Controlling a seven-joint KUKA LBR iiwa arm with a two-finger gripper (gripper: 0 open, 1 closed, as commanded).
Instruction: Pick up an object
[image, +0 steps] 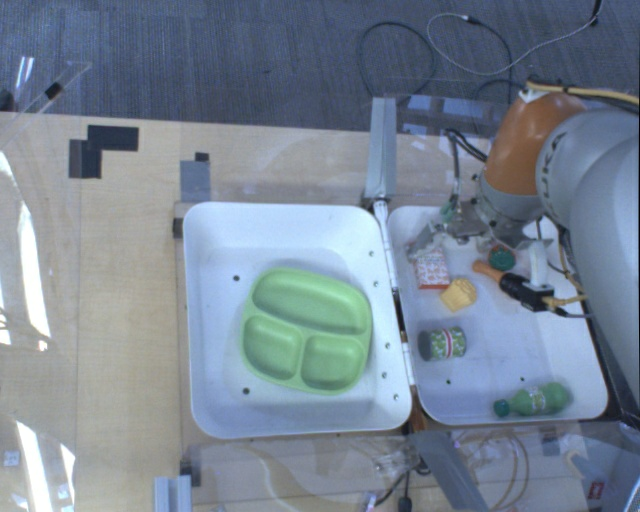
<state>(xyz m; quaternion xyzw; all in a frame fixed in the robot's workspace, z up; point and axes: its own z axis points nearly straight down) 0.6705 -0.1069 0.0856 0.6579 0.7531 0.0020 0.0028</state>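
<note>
Hovering at right bin's (590, 395) top: hand (452, 222), grip state can't tell; red-white packet (431, 269) just below.

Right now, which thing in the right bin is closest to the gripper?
The small red-and-white packet, just below the gripper. The yellow block, can and green bottle lie farther off.

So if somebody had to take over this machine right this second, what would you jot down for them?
Gripper: low over the right bin's far left corner, above a small red-and-white packet; I can't tell whether it grips anything.
Right bin also has a yellow block, a small can and a green bottle.
Left bin: a green divided plate.
Done: nothing visibly lifted.
Left: grasp one object and raise it.
</note>
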